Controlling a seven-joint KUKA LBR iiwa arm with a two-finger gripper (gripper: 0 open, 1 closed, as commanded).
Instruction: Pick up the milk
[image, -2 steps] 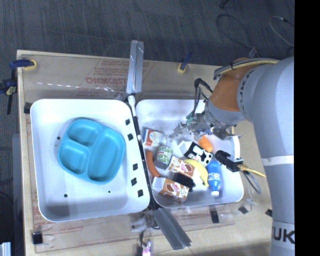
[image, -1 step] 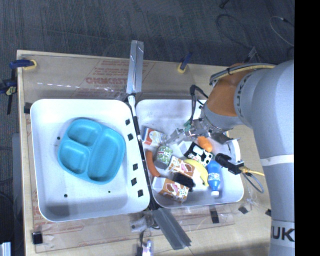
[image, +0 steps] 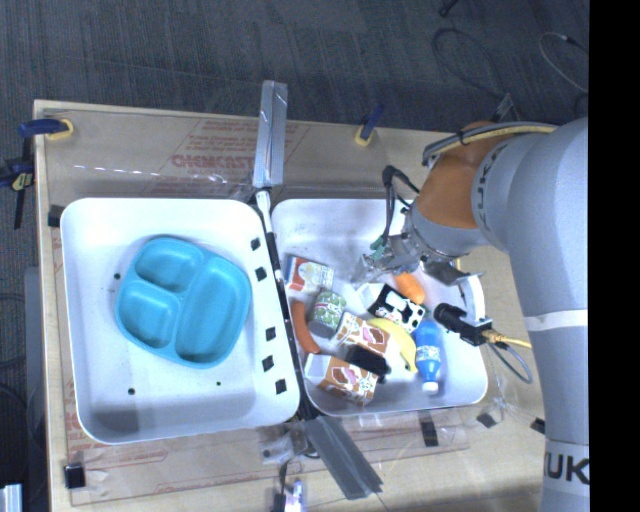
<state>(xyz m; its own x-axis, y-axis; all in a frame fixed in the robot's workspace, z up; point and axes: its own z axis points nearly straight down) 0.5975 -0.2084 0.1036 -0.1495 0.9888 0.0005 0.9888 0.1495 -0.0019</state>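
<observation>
Milk: a small carton with black-and-white cow patches (image: 396, 306) lay tilted in the right bin (image: 330, 222), among the heap of items toward that bin's right side.
Neighbours: an orange piece (image: 410, 286) touched its upper edge, a banana (image: 395, 340) lay just below it, and a blue bottle (image: 428, 355) sat just beside it on the right.
Gripper: the gripper (image: 385, 256) hung over the bin just above and left of the milk; whether it was open or closed could not be told from the clutter around it, and nothing was seen in its hold.
Handling: the carton was judged light and fairly stiff, though its thin walls would probably dent under a hard squeeze; its printed faces looked smooth and possibly slippery.
Hold: best taken across its two flat broad faces, clear of the banana.
Left bin: held a blue divided tray (image: 183, 299).
</observation>
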